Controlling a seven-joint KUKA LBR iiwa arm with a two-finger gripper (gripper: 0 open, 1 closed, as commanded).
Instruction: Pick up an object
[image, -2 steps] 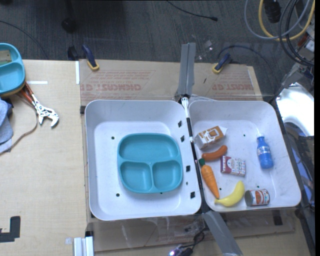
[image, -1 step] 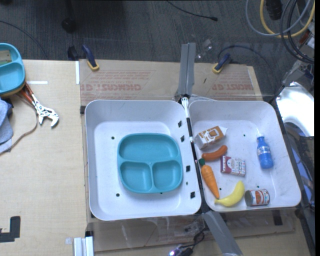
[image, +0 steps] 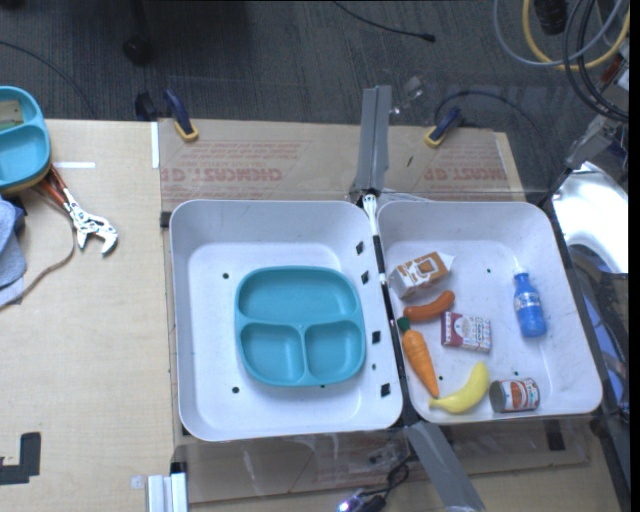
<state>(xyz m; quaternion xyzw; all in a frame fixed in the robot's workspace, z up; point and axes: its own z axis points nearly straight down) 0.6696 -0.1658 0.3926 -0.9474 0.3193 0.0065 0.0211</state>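
Arm (image: 592, 215) at right edge

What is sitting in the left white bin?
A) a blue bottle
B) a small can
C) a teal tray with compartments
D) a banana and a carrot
C: the teal divided tray lies alone in the left bin, while the banana, carrot, blue bottle and can all lie in the right bin.

Dark grey carpet floor (image: 270, 50), loose cables (image: 570, 40), pale wooden bench (image: 80, 350), cardboard sheet (image: 260, 160)
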